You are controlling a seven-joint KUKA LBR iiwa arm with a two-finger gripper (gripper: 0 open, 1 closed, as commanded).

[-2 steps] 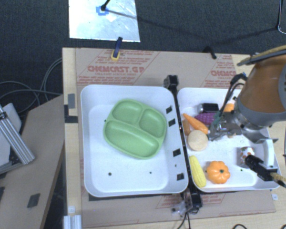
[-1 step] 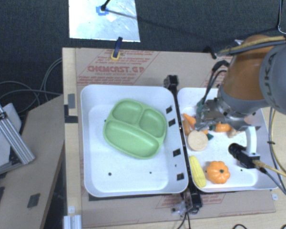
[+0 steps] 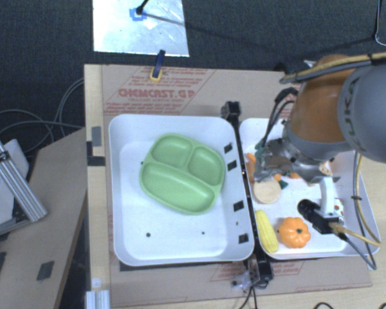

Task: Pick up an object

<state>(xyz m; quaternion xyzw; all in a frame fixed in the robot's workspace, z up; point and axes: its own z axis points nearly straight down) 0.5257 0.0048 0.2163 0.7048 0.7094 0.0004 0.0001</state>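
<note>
The right bin (image 3: 309, 254) holds a yellow corn cob (image 3: 266, 230) by its left wall and an orange pumpkin (image 3: 294, 232) beside it at the front. A tan round disc (image 3: 266, 192) lies further back. A small orange piece (image 3: 249, 162) lies near the divider. My gripper (image 3: 268, 165) is low in this bin, just behind the tan disc, with something orange and green (image 3: 282, 180) at its base. The bulky grey and orange wrist hides much of the bin's rear half.
The left bin (image 3: 119, 192) holds a green divided plate (image 3: 182, 172). A black clip rail (image 3: 239, 172) runs between the bins. A black and white fitting with cables (image 3: 321, 214) hangs off the arm over the right bin. Cardboard lies underneath.
</note>
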